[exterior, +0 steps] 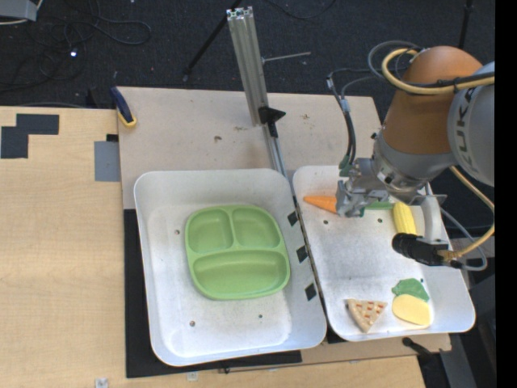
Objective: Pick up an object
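At the bottom of the frame the pale wooden bench (56, 249) carries two white bins. In the right bin (363, 257), lower right, lie a pizza slice (365, 313) and a yellow fruit with green leaves (412, 304). The left bin (161, 314) holds a green divided plate (237, 251). Farther up, the gripper (352, 201) sits low beside an orange carrot (321, 204) and a corn cob (404, 217); I cannot tell its state. Beyond, an aluminium post (249, 63) rises against dark floor with cables (121, 23).

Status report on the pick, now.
Gripper low in right bin, at the carrot's end; grip not confirmed. Corn, pizza slice, yellow fruit lie apart. Green plate in left bin. Nothing blocking.
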`<state>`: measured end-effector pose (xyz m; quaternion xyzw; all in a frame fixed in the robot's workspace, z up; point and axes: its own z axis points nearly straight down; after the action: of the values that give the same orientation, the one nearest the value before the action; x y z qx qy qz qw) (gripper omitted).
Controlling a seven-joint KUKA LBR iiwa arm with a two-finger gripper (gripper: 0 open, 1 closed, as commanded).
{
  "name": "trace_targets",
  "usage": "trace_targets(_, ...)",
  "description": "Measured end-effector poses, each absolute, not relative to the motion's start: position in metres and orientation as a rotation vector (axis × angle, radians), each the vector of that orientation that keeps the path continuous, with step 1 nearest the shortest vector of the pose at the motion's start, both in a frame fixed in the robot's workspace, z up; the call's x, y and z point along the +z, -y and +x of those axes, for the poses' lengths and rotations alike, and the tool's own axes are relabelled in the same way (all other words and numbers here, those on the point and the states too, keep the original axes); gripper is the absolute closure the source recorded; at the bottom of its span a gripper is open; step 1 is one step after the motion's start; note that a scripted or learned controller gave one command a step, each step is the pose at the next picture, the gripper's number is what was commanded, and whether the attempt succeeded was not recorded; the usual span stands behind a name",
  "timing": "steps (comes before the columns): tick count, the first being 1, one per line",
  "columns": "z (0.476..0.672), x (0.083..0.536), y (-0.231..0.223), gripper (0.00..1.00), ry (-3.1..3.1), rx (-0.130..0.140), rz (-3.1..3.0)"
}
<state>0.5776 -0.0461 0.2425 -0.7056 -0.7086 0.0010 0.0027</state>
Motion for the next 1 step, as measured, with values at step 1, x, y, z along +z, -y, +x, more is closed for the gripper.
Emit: trace_targets(1, 0.5591, 0.2288, 0.0011, 1.0, 2.222, 0.005, -2.213)
